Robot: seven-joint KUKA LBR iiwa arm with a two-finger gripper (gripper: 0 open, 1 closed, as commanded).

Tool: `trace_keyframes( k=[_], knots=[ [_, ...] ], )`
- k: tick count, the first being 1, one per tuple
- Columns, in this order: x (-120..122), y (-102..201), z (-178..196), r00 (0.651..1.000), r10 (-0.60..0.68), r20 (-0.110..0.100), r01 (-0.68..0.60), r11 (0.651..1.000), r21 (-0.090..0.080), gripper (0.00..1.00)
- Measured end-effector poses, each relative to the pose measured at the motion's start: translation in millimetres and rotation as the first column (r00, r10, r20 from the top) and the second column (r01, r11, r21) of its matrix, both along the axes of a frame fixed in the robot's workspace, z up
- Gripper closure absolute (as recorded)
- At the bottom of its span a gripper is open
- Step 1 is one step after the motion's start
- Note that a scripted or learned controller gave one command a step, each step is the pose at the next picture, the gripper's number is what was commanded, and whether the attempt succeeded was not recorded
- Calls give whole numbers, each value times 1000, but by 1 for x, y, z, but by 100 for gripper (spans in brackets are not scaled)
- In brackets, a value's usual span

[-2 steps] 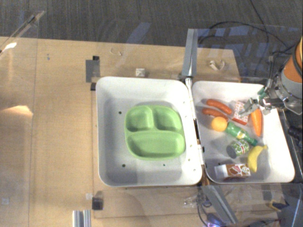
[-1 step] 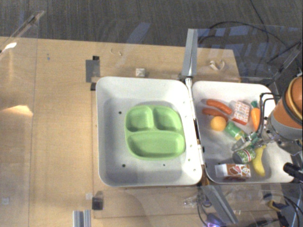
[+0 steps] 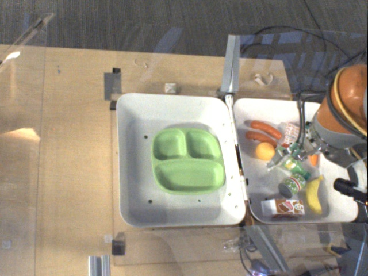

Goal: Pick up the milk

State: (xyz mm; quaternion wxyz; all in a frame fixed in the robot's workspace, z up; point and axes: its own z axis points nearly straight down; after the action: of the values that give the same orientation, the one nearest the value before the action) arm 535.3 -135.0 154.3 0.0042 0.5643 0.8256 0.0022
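Bench: light wood top (image 3: 69, 154) under grey carpet, two shallow white bins side by side.
Left bin (image 3: 132, 206): held a green divided plate (image 3: 188, 160) near centre, nothing else.
Right bin (image 3: 339, 214): crowded — two sausages (image 3: 263, 131), orange (image 3: 265, 151), banana (image 3: 313, 194), small can (image 3: 293, 184), a green packet just above the can, too small to name.
Milk (image 3: 283, 207): small carton lying flat on its side along the near wall of the right bin, white end to the left, brown printed face up; banana just beside its right end, can close behind.
Arm: reached in from the right, orange band over the bin's far right corner.
Gripper (image 3: 296, 151): hung over the clutter near the orange and green packet, well short of the milk; finger spread could not be told, nothing seen between them.
Handling (judged): likely light, thin-walled carton; sides would dent if squeezed hard, smooth print probably slippery.
Grasp (judged): best taken across the short width at mid-length, coming straight down; near wall and banana left little clearance.
Risk (judged): carton sliding against the wall or tipping out of the pinch.
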Motion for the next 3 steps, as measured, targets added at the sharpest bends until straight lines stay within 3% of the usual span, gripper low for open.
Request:
trace_keyframes(
  k=[1,2,3],
  knots=[
    [56,-44,-12,998,-69,-3,69,998,0,0],
    [-32,-56,-25,1000,24,-4,-24,1000,0,0],
    [-32,34,-52,983,185,-1,-185,983,0,0]
  ],
)
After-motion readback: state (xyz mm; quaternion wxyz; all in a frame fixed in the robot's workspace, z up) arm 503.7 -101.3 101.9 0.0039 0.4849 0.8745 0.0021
